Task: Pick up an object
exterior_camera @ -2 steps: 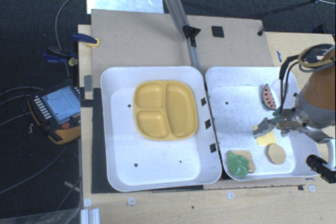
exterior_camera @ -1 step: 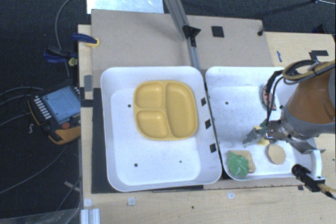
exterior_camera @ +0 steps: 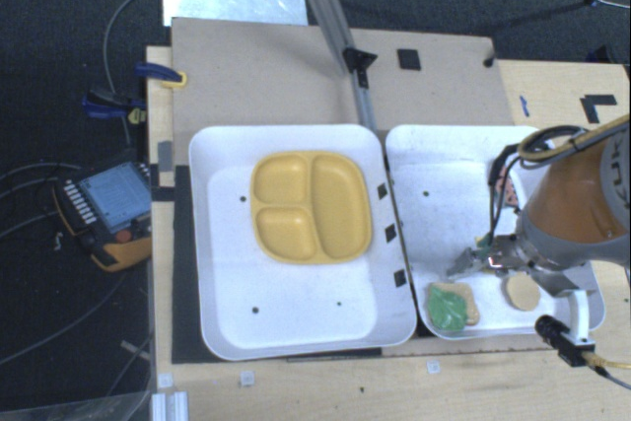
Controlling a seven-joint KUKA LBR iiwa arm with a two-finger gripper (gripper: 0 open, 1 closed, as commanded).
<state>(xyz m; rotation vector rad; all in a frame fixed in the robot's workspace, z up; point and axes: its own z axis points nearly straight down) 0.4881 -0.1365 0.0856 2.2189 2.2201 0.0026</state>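
Two white bins side by side on the counter [exterior_camera: 296, 74]. Left bin [exterior_camera: 227, 311] with a yellow tray [exterior_camera: 312, 207] lying flat toward its far half, three compartments, nothing seen in them. Right bin [exterior_camera: 434, 163] with the arm [exterior_camera: 582, 202] reaching in from the right, orange band facing up, grey wrist below it. Hand [exterior_camera: 475, 260] low over the bin floor near the front half, metal tips pointing left; spread of the tips too small and blurred, cannot tell wide or narrow. Nothing seen between them.

Green object [exterior_camera: 449, 309] at the front edge of the right bin, resting against a tan piece [exterior_camera: 470, 311] just beside it on the right, touching. Round tan disc [exterior_camera: 522, 292] a little further right, near the wrist, apart from the green one. Hand above and slightly behind the green object, near but not touching as far as can be seen.

Off the bins: blue-screened device [exterior_camera: 108, 202] with an orange body on the floor at left, cables around it. Blue and yellow clamp [exterior_camera: 158, 74] at the counter's left edge. Grey pole [exterior_camera: 330, 15] slanting down from the top to a black bracket [exterior_camera: 358, 60] behind the bins
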